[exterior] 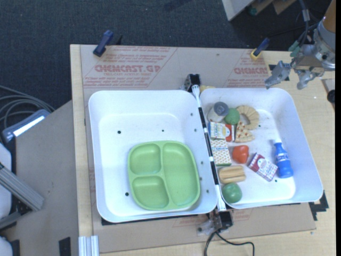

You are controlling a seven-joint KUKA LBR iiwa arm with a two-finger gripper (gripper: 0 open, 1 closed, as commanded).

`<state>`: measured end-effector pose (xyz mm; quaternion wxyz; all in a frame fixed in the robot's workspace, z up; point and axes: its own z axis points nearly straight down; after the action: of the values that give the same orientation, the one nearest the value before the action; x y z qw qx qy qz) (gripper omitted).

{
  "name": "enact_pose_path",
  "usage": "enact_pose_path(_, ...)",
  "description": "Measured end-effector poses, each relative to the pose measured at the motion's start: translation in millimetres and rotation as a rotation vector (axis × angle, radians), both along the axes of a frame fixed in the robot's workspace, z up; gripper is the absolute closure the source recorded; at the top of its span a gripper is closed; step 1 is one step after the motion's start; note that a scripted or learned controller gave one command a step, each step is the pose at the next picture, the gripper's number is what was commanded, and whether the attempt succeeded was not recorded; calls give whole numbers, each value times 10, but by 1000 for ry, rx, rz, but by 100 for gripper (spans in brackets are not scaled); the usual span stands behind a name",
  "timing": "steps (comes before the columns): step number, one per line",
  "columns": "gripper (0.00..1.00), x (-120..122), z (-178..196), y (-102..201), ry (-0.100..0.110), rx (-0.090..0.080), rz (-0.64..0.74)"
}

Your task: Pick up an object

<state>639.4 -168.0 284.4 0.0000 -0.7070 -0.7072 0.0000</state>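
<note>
- Tray [162, 175], green and three-celled, sits alone in the left bin [106, 116], farthest from the claw.
- Pickable items, including the blue bottle [283, 159], cluster in the right bin [298, 121], below the claw.
- Claw [290, 74] hovers open and unloaded beyond that bin's far rim, judged a pre-descent standby.

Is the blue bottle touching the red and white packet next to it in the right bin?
Cannot tell. In the camera view, blue bottle and red and white packet lie very close.
</note>
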Motion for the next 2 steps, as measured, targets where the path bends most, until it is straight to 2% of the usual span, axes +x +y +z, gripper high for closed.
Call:
enact_pose_path(1,0,-37,-1004,1150,1,1,1)
enact_pose_path(2,0,-295,-1473,740,3,-1,-2)
